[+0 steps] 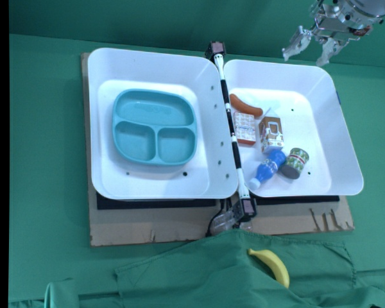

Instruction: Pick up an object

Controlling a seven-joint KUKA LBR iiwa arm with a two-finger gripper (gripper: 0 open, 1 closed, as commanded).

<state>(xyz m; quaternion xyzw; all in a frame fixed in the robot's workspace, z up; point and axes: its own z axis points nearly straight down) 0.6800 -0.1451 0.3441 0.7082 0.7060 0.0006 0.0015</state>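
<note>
within the right bin point(346, 172), five small items cluster near its left wall: a sausage point(246, 105) at the far side, a flat red-and-white box point(244, 128) below it, a small brown carton point(271, 134) just beside that, a blue bottle point(267, 168) lying on its side, and a small can point(296, 163) touching or nearly touching the bottle. judgement: all look light. can is stiff and round, likely to roll or slip; bottle smooth, best taken across its body; carton has flat sides and looks the easiest hold; sausage soft. crowding makes a clean pinch harder. left bin point(102, 76) carries a teal divided plate point(156, 126). gripper point(308, 51) hangs above the far rim of the right bin, jaws apart, nothing between them, well apart from the cluster. banana point(271, 265) lies on green cloth point(231, 274) at the near edge of the desk.
</note>
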